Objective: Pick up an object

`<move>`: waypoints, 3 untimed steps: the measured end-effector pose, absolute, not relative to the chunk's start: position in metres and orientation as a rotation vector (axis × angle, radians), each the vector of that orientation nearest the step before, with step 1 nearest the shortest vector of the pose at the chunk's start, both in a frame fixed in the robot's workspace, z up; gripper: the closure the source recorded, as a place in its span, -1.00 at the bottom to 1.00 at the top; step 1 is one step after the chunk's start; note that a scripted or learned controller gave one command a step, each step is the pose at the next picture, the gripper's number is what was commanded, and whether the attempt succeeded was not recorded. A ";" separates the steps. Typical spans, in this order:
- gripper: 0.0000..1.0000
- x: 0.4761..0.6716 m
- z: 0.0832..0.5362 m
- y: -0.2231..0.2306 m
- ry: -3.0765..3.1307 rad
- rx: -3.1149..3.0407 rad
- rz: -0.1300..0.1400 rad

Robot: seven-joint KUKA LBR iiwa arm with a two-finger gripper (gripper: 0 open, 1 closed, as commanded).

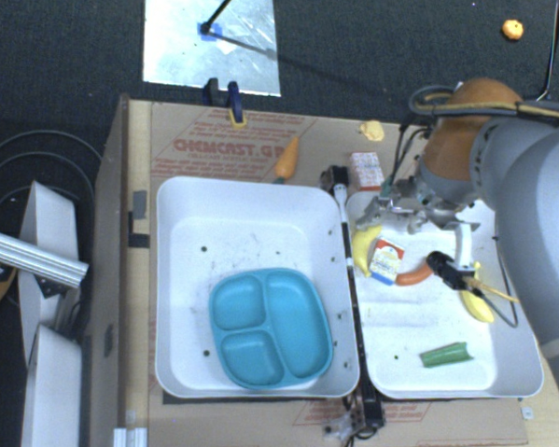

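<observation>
End effector (420, 211) hovering over right bin (510, 370), far end; finger state: cannot tell. Descending vertically onto small carton (386, 262), avoiding banana (363, 246) and sausage (412, 276) touching it.

The grey arm (533, 194) enters from the right edge and extends leftward. Its orange band (457, 134) sits at the far side above the wrist. The wrist is angled downward, with the gripper (420, 211) positioned low at the far left part of the right side. Black cables run along the wrist. Finger state cannot be determined.
</observation>
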State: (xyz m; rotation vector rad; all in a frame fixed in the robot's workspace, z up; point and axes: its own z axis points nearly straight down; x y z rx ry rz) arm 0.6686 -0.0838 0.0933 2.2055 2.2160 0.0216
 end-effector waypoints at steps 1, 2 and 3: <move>1.00 0.665 0.096 -0.083 2.226 2.211 0.007; 1.00 0.638 0.174 -0.134 2.219 2.221 0.002; 1.00 0.606 0.141 -0.162 2.220 2.223 -0.002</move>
